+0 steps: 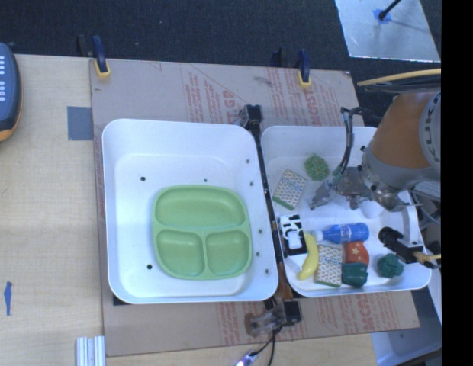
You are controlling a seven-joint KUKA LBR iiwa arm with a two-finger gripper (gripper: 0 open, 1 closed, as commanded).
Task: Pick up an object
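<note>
Two white bins, arm over the right one.
Left bin (122, 204): green divided tray (201, 232), nothing else. Right bin (286, 139): patterned card (289, 188), green ball (316, 166), banana (310, 256), blue bottle (344, 233), red-green item (355, 264), dark green piece (389, 265). Gripper (337, 191) just above the bottle, nothing seen in it; finger state can't tell.

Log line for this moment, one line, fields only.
arm: over right bin | end effector: above bin floor, nothing seen held | banana, blue bottle: lying in bin | green tray: left bin
</note>
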